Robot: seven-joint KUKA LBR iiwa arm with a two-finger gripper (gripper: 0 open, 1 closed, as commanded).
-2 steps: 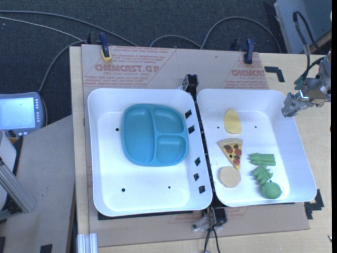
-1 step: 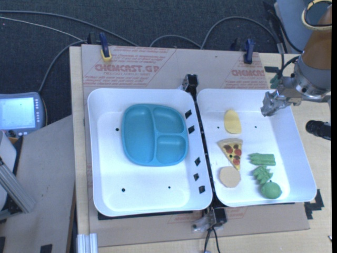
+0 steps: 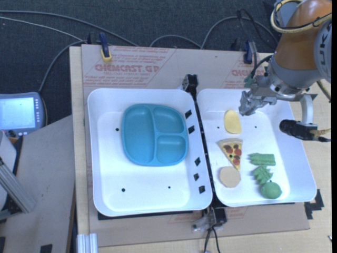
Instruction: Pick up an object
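Camera view: gripper (image 3: 246, 108) hangs over the right bin (image 3: 295, 162), just above a pale yellow, oval, smooth object (image 3: 233, 122) lying flat near the bin's upper left. Finger spread cannot be told; nothing is visibly held.

Bench (image 3: 158, 62): brown board surface with red printed lettering, taken as the landmark. Two shallow white bins rest directly on it, side by side and touching at its centre: left bin (image 3: 105, 194), right bin (image 3: 300, 167). Blue clamps (image 3: 105, 49) grip the bench's far edge.
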